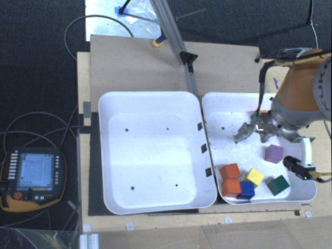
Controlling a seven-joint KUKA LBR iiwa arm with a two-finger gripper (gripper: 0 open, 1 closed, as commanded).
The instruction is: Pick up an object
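Your purple block (274,153), a small matte cube, lies in the right bin (228,108) just beside and below the gripper (248,133); the metal fingers are spread apart, holding nothing; nearer the front rim cluster two orange blocks (231,178), a yellow cube (254,177), a blue block (247,189) and a green cube (278,184).

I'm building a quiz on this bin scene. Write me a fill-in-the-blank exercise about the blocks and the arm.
1. All the blocks lie in the ____ bin.
2. The block nearest the gripper is ____ in colour.
3. The blue block sits between the yellow block and an ____ block.
4. The green block lies to the ____ of the yellow block.

Missing words: right; purple; orange; right
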